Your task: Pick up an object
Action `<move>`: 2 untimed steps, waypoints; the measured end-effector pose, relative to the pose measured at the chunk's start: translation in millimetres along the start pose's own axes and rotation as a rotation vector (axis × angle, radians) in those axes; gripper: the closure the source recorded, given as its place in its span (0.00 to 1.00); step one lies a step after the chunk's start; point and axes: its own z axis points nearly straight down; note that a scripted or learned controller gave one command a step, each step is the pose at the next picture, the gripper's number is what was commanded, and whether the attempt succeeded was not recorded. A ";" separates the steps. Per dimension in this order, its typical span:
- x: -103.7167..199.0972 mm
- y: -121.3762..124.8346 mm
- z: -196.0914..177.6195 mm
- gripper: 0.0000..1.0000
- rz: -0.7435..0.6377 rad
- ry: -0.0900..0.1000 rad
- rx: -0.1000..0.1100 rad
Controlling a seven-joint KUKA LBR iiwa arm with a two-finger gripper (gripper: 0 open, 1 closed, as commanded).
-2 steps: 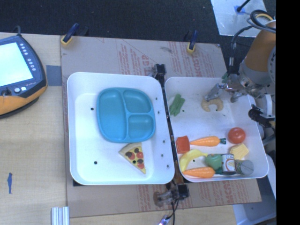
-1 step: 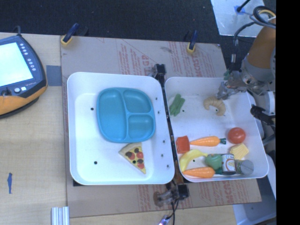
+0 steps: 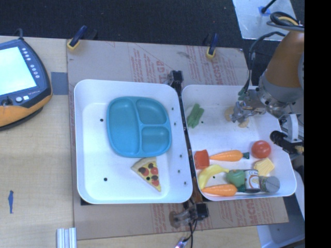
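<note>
**Arm reaching into the right bin, over its far corner**

In the camera view, the grey arm with the orange band (image 3: 283,68) is coming in from the right side and its two-finger gripper (image 3: 242,113) is hanging low over the far part of the right shallow white bin (image 3: 217,99). A small tan piece (image 3: 243,122) is lying just beside the tip; whether the pincer is released or clenched I cannot tell, because this part is too small and blurred.

In the same bin, a green pepper-like toy (image 3: 195,115) is lying near the left wall, apart from the gripper. Along the near side many toys are lying close together: a red block (image 3: 201,158) touching an orange carrot (image 3: 226,155), a red tomato (image 3: 261,149), a yellow cheese wedge (image 3: 265,166), a yellow banana (image 3: 209,173), a green round toy (image 3: 236,177), a small tin can lying on its side (image 3: 258,182) and a second orange carrot (image 3: 220,190).

The left shallow white bin (image 3: 88,154) is holding a blue divided plastic plate (image 3: 138,125) and, just below it, a toy pizza slice (image 3: 148,172).

On the wooden bench, at the far left, an orange-edged tablet controller (image 3: 18,84) is resting.
</note>
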 end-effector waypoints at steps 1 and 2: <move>-0.4 -0.4 0.4 0.00 0.000 0.000 0.001; -57.7 50.5 58.0 0.00 0.003 0.002 0.001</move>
